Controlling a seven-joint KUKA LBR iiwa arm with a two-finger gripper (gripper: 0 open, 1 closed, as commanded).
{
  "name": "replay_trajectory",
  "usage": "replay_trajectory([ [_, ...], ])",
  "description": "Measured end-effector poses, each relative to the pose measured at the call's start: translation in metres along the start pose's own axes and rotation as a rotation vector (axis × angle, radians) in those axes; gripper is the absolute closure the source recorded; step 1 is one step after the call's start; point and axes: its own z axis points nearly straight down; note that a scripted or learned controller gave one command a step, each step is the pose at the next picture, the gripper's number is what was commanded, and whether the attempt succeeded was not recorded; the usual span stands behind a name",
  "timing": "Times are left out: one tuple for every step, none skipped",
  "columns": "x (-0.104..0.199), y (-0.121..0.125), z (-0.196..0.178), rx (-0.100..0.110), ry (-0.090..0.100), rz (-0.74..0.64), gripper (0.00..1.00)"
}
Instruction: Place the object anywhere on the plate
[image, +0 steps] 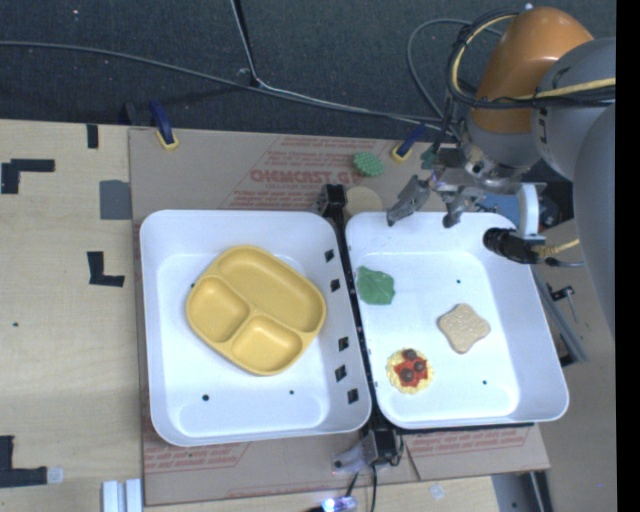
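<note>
Right bin (520, 395): open floor between green leaf (376, 286), cracker (464, 327), mini pizza (409, 370). Left bin (160, 300): yellow divided plate (256, 309) central, margins free. Raised divider (345, 300) between bins.

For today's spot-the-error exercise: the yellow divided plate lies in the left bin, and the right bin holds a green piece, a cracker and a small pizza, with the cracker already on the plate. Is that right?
Not quite. The camera view shows the cracker in the right bin, not on the yellow plate. The rest stands: the plate lies in the left bin, and the green piece and small pizza share the right bin.
</note>
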Motion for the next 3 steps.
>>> replay_trajectory([
  [0.0,0.002,-0.008,-0.013,-0.001,-0.003,0.0],
  [0.004,0.002,0.036,-0.01,-0.002,-0.003,0.0],
  [0.001,0.0,0.1,-0.007,-0.002,-0.002,0.0],
])
